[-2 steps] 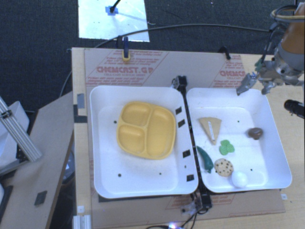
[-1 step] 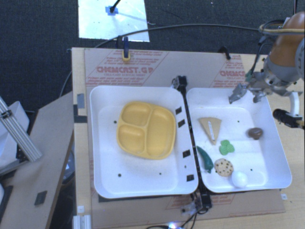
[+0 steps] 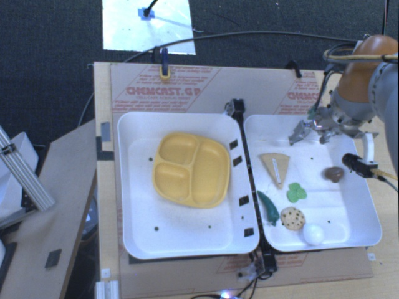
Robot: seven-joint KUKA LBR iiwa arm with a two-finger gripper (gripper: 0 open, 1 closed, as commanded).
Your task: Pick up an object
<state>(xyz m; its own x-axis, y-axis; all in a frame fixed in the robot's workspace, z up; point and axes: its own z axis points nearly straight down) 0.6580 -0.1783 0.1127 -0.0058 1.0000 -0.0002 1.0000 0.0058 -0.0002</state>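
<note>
The right bin (image 3: 355, 226) holds several small items. A tan wedge (image 3: 275, 166) lies near its middle, with a green leafy piece (image 3: 296, 193) below it, a dark green pod (image 3: 269, 207) by the left wall, a speckled cookie (image 3: 291, 217), a white egg (image 3: 312, 233) and a brown lump (image 3: 334, 174) toward the right. My gripper (image 3: 312, 133) hangs over the bin's far side, above and right of the wedge, with its two fingers spread open and nothing between them.
The left bin (image 3: 140, 229) carries a yellow divided plate (image 3: 191, 169). Black clips line the wall between the bins. A cardboard sheet (image 3: 187, 86) lies under both bins. The arm's grey body and orange band (image 3: 368, 61) stand at the upper right, with cables nearby.
</note>
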